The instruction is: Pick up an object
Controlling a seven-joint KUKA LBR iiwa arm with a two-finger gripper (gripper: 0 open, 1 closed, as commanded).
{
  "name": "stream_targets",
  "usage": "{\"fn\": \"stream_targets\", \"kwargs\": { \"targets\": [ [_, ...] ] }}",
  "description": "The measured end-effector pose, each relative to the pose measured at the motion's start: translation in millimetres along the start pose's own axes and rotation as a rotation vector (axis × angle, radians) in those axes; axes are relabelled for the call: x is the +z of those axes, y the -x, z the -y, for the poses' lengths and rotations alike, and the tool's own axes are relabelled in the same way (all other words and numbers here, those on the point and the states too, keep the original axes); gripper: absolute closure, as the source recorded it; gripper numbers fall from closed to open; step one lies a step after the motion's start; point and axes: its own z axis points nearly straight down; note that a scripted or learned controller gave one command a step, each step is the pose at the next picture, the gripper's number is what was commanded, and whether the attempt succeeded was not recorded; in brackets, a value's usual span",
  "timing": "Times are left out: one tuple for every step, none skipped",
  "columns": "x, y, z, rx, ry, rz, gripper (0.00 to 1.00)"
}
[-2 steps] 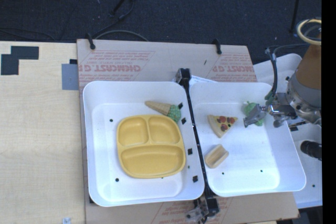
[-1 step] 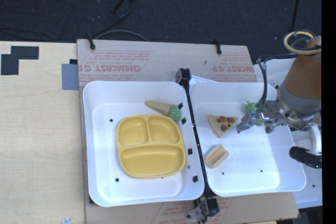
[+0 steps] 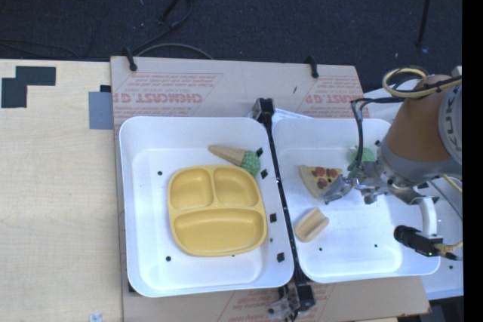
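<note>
In the right bin [image 3: 355, 253] lie a pizza slice [image 3: 317, 178] with red toppings, a tan bread piece [image 3: 311, 225] nearer the front, and a green item [image 3: 364, 156] partly hidden behind the arm. My gripper [image 3: 341, 191] hangs low over the right bin, just right of the pizza slice, with its grey fingers pointing left. I see nothing between them. The orange-banded wrist [image 3: 416, 132] rises above it at the right.
The left bin [image 3: 143, 200] holds a yellow divided plate [image 3: 216, 209] and a toy ice-cream cone [image 3: 236, 156] with a green top against the divider. A black divider [image 3: 275, 185] runs between the bins. Cables trail at the far right.
</note>
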Motion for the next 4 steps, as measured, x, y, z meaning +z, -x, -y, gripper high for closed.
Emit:
{"fn": "stream_targets", "kwargs": {
  "targets": [
    [39.9, -0.7, 0.0, 0.000, 0.004, 0.002, 0.00],
    [27.5, 0.3, -0.1, 0.004, 0.005, 0.002, 1.00],
    [-23.8, 5.3, -9.7, -0.003, 0.010, 0.004, 1.00],
    [-68.9, 8.3, -16.6, -0.003, 0.010, 0.004, 1.00]
  ]
}}
